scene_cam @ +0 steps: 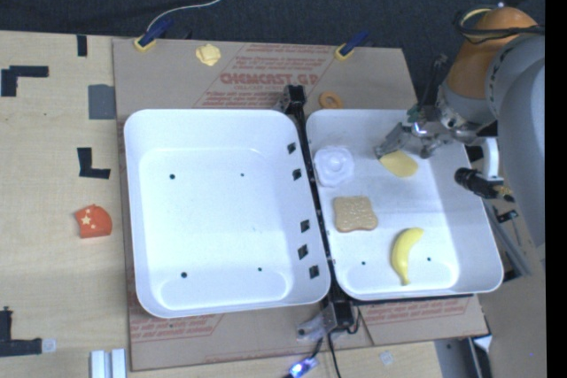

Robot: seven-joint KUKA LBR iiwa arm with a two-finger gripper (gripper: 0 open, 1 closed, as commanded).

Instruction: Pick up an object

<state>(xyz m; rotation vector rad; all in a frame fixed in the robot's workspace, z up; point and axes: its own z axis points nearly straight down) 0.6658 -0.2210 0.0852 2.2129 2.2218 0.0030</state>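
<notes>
Nearest you in the right bin (461, 279) lies the banana (406, 254), a small yellow toy by the look of it: judge it light, stiff and a little slick, and its curve means you do best to pinch it across the narrow middle. Just beyond and to the left sits the toast (354, 213), flat and low; it looks hard to get fingers under, so take it by opposite edges. Farther left, near the divider, is a clear cup (333, 165), probably thin and easily crushed or knocked away. Farthest lies a pale yellow piece (400, 164), and the gripper (400, 142) hangs right over it, touching or nearly so; the fingers look spread, one to each side, with nothing held. That piece seems small, light and smooth, so close on its short axis. The bin floor is smooth white plastic on which things will likely slide, and the far wall leaves little room. The left bin (213, 208) gives plenty.
</notes>
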